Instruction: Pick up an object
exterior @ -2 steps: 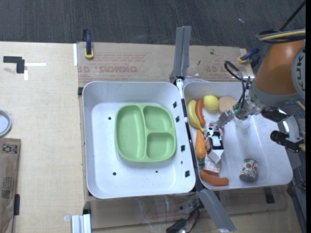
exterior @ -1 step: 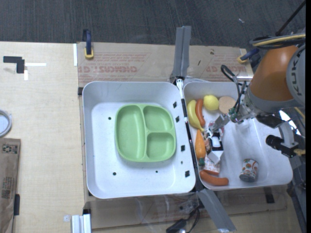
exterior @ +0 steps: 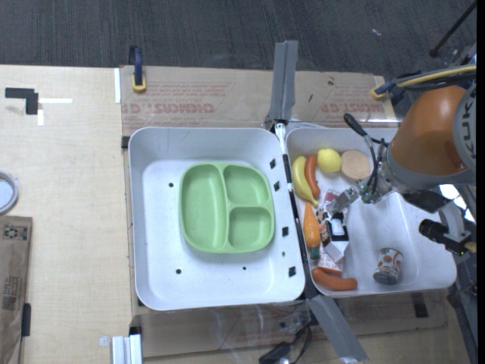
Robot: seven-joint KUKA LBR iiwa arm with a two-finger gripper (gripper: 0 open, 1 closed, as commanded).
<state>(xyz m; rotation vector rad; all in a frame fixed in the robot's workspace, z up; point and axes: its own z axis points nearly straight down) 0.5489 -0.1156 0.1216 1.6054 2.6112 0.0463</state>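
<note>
My gripper [exterior: 335, 217] hangs low over the left part of the right bin [exterior: 424, 283], above a small pile of objects. Just left of it lies an orange carrot [exterior: 311, 230]. Below it are a torn white-and-red packet [exterior: 330, 258] and a red sausage [exterior: 334, 281]. At the back of the bin lie a yellow banana [exterior: 301, 179], a red chili [exterior: 311, 176], a lemon [exterior: 329, 159] and a round tan bun [exterior: 355, 164]. A small printed can [exterior: 387, 266] stands to the front right, apart from the gripper. Nothing can be seen held.
The left bin [exterior: 151, 226] holds a green divided plate [exterior: 226, 207]. The grey arm with its orange band [exterior: 428, 131] crosses the back right of the right bin. A metal divider [exterior: 283, 82] stands between the bins at the back.
</note>
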